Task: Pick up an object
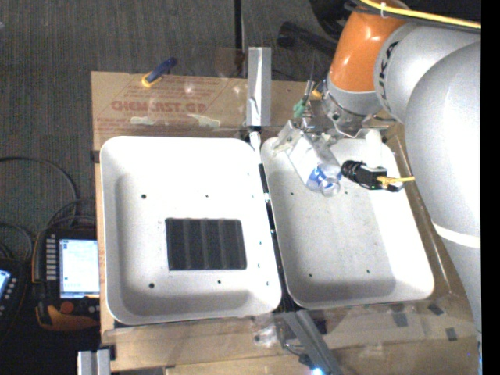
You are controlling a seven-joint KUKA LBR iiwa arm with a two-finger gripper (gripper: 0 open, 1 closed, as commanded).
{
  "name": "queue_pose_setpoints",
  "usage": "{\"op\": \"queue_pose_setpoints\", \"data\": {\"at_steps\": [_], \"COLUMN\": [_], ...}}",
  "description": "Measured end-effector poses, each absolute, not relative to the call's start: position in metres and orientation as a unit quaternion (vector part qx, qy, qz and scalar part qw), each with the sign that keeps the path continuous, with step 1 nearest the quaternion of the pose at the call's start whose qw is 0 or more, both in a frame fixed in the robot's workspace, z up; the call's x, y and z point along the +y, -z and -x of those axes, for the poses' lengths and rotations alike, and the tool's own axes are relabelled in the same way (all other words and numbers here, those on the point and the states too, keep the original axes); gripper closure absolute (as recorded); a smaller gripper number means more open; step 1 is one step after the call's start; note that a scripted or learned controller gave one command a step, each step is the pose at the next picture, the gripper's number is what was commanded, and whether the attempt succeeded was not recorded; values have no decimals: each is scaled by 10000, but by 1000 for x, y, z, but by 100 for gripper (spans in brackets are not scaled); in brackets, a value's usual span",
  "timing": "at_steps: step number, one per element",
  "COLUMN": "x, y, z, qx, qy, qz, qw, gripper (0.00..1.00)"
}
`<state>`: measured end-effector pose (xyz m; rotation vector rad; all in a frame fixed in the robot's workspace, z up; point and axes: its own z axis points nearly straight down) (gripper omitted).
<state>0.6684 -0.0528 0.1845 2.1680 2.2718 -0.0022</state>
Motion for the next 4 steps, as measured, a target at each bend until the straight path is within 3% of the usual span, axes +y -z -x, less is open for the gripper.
{"op": "queue_pose_setpoints", "data": {"at_steps": [1, 2, 3, 4], "x": [-82, -138, -80, -75], "y": [-186, -93, -184, -295], "z": [-636, -641, -668, -668], "qx": [7333, 7430, 8175, 7444], "qy": [22, 5, 11, 13], "qz": [-6799, -6693, -5759, -6677], "qw": [4, 4, 6, 10], "gripper": [100, 100, 100, 100]}}
